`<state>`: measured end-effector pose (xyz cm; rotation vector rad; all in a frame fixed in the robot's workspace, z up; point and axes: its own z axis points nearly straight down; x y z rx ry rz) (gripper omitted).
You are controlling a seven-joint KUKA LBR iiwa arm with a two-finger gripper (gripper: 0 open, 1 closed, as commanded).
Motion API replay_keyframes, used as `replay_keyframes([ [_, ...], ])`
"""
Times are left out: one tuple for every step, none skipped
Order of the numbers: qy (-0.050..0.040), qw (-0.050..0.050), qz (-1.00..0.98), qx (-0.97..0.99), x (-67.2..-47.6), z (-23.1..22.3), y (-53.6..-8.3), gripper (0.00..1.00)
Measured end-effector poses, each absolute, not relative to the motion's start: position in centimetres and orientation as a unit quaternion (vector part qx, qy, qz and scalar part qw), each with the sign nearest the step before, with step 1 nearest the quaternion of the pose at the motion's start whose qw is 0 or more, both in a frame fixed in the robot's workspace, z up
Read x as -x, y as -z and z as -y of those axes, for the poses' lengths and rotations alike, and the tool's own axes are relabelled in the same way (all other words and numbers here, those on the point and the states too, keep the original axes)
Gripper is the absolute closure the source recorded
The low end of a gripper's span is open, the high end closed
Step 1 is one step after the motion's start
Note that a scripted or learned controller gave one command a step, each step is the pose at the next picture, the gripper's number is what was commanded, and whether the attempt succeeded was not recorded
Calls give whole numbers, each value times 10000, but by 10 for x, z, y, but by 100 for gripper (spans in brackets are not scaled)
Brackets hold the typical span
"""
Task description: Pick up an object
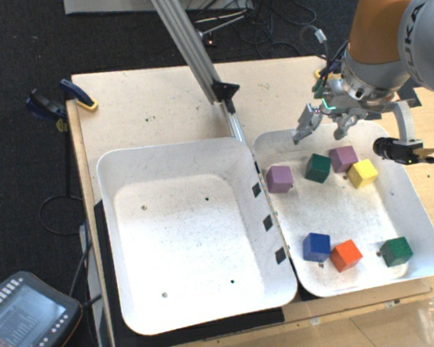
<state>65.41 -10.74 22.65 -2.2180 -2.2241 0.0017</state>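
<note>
The right bin (413, 214) holds several cubes. At its far end lie a purple cube (279, 178), a dark green cube (318, 168), a second purple cube (343, 157) and a yellow cube (362, 172). Near the front sit a blue cube (316, 246), an orange cube (345, 255) and a green cube (396, 251). My gripper (323, 124) hangs above the bin's far edge, just behind the dark green and purple cubes. Its fingers are spread apart with nothing between them.
The left bin (120, 221) lies beside the right one. A slanted metal pole (193, 53) crosses the bench behind the bins. Blue clamps (53, 103) grip the bench's far left corner. A teach pendant (23, 325) lies at the lower left.
</note>
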Motion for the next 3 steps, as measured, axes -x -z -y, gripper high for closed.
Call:
replay_keyframes([
  [-16, 11, 7073, 7069, -658, 109, -182, 0],
  [17, -37, 7076, 7066, -661, 106, -125, 0],
  [67, -98, 7076, 7065, -666, 106, -122, 0],
])
